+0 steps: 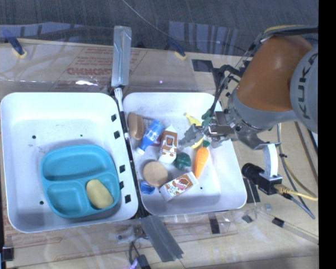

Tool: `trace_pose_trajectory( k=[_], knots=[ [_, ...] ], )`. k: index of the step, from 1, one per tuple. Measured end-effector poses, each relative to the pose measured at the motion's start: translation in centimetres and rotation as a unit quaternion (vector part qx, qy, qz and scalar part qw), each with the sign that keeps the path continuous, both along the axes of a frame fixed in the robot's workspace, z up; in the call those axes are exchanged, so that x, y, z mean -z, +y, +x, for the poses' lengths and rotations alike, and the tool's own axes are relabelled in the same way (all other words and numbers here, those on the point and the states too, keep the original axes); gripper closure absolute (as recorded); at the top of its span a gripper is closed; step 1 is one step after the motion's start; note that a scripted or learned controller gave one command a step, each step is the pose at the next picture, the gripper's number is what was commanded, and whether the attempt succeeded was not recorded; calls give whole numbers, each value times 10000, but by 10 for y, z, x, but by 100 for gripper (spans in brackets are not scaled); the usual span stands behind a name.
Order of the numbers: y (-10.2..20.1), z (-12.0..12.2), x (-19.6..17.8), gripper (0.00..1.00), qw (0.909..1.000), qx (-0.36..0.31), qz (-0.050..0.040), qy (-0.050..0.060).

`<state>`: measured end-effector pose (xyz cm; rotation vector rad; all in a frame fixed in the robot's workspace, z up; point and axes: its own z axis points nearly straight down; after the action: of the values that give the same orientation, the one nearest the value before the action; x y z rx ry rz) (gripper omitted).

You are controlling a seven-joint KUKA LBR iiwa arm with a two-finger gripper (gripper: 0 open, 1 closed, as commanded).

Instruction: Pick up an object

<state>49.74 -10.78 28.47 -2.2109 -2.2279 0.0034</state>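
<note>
Metal two-finger pincer low in the right shallow white bin, just above the orange plastic carrot; finger spread impossible to tell, nothing visibly gripped.

The left shallow white plastic bin holds 1 light-blue 3-compartment plastic tray. 1 yellow potato-shaped object lies in its lower right compartment. A grey tape strip stands above the bins' junction.
</note>
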Motion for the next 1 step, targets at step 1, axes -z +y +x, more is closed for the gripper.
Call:
trace_pose_trajectory(
  k=[1],
  knots=[
    [-39,-21,88,0,9997,-229,3,19]
  ],
)
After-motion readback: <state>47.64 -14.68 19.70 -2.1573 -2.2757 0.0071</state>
